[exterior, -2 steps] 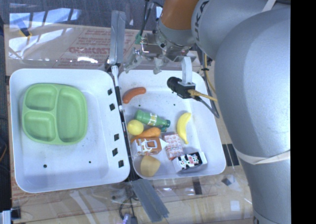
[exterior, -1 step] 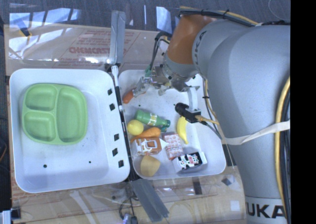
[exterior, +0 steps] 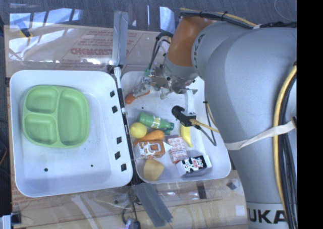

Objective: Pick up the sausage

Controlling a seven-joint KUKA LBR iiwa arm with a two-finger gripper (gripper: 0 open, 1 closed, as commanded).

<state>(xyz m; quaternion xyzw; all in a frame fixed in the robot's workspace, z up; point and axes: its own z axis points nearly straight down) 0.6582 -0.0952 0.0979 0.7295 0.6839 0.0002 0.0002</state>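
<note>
The sausage [exterior: 135,95] is a small orange-red piece at the far left corner of the right bin [exterior: 218,167], close to the wall between the bins. My gripper [exterior: 154,82] hangs low over the far end of that bin, just right of and above the sausage, its tip almost touching the sausage's right end. The wrist and the orange band rise behind it and hide the bin's far right corner. I cannot make out whether the sausage sits between the gripper's tips or only lies beside them.
Nearer in the right bin lie a green bottle [exterior: 155,121], a lemon [exterior: 138,130], a carrot [exterior: 154,135], a banana [exterior: 186,135], an orange carton [exterior: 151,149], a pink packet [exterior: 176,150], a cow-patterned box [exterior: 194,165] and a potato [exterior: 153,169]. The left bin [exterior: 65,177] holds a green divided plate [exterior: 55,116].
</note>
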